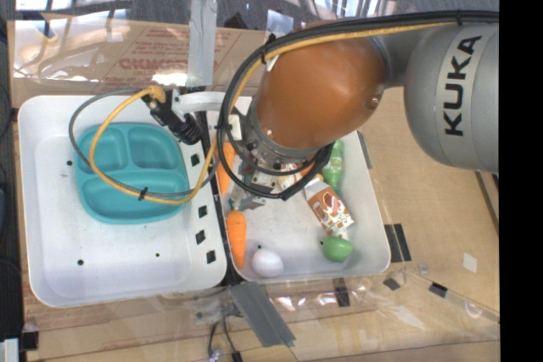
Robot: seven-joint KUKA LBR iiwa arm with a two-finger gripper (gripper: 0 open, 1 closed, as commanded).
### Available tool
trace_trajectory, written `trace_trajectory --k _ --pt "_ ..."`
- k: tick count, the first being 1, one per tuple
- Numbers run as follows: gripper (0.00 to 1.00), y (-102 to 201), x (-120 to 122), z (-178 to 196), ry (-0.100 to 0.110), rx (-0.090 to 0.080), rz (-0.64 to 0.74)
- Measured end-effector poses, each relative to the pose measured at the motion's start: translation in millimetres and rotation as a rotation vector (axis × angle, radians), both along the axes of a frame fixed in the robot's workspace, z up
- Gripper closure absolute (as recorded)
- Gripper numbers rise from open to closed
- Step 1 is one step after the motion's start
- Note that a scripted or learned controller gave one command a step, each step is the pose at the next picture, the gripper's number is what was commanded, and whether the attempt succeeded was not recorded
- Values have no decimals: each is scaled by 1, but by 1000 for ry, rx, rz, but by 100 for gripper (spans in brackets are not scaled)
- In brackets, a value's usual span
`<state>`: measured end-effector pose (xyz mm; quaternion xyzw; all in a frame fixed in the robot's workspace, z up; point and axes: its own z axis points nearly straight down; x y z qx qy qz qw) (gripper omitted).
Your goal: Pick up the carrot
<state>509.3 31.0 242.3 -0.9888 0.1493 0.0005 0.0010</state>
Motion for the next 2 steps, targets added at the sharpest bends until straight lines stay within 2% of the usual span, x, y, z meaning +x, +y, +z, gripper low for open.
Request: trace_trajectory --k 1,2 --pt "100 -62 -6 67 -7 1 98" --pt "100 -89 -14 86 -6 2 88"
